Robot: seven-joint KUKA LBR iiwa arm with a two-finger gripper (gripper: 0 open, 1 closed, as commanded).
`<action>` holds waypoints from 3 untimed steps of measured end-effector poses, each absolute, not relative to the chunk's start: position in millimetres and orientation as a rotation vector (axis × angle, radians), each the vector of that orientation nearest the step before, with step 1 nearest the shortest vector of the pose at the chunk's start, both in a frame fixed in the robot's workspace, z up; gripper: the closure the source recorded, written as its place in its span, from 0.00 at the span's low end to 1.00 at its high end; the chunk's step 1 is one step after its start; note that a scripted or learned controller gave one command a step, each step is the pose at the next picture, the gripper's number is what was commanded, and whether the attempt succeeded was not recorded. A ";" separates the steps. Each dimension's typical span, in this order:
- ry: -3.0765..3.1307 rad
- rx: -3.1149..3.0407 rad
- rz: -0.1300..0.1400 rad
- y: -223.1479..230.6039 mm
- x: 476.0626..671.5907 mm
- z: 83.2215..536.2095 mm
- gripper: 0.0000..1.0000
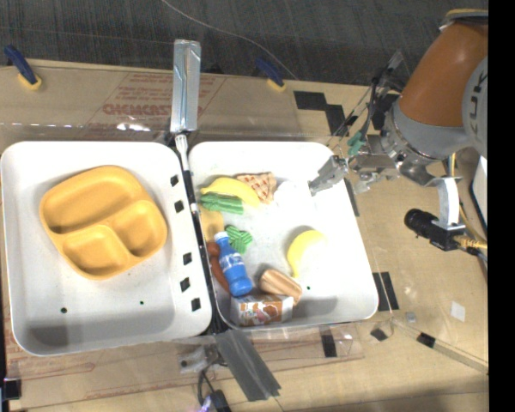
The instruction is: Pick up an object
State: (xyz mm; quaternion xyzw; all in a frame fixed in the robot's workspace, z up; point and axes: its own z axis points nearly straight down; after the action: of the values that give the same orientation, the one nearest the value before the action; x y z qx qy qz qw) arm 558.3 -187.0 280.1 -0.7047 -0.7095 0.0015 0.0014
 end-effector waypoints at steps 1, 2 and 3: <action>-2.268 -2.161 0.009 -211.1 489.3 164.8 0.00; -2.131 -2.310 -0.001 -201.7 541.6 92.9 0.00; -2.208 -2.232 0.000 -194.1 528.6 92.4 0.00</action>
State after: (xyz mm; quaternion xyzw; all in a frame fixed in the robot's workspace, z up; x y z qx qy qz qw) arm 528.6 -194.1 92.4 -0.7109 -0.7033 -0.0001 0.0009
